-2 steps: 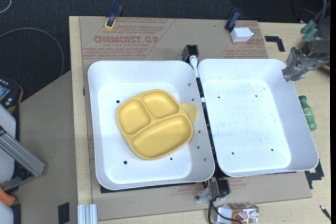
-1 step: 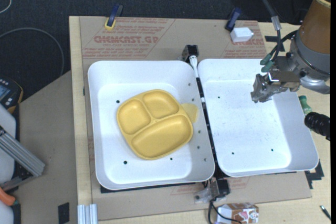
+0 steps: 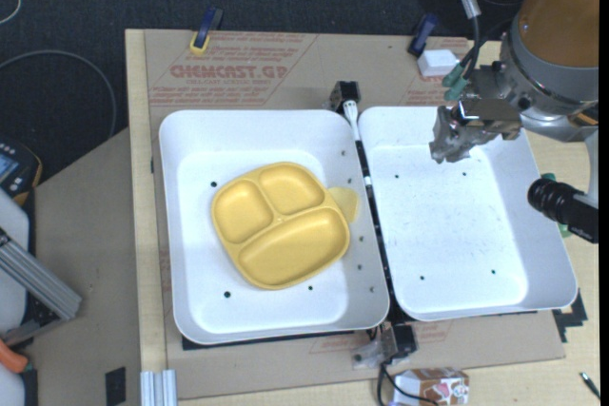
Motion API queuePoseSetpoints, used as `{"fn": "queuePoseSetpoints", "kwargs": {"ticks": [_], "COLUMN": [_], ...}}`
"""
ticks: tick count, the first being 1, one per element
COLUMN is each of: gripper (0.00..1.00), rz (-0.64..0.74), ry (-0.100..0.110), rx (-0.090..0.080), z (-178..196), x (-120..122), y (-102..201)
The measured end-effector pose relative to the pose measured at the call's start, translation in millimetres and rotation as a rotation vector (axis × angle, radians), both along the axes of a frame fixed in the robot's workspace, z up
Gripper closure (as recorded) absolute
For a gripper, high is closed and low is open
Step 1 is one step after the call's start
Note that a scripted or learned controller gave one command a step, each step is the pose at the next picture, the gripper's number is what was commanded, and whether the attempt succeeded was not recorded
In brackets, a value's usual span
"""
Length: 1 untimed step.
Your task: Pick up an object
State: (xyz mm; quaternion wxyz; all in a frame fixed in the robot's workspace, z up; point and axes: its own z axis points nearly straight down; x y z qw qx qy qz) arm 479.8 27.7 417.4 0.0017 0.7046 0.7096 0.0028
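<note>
One yellow divided plate (image 3: 280,224), two white bins, one arm.

The plate lies flat in the left bin (image 3: 181,204), nearer its right wall. The gripper (image 3: 455,145) hovers over the right bin's (image 3: 533,285) far edge, grasp unreadable; bare floor spreads nearer.

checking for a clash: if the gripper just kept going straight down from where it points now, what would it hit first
Most likely the bare floor of the right bin; the gripper points down near its back edge, though height is hard to judge.

The yellow divided plate (image 3: 280,224) fills the middle of the left bin (image 3: 181,233), leaving narrow margins along its walls; the right bin's (image 3: 476,252) floor lies bare beneath the gripper (image 3: 455,147) near its far edge
</note>
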Motion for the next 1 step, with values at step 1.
{"fn": "queuePoseSetpoints", "kwargs": {"ticks": [1], "gripper": [1.00], "rz": [0.002], "ry": [0.001], "rx": [0.001], "z": [27.5], "x": [-0.5], "y": [70.2]}}
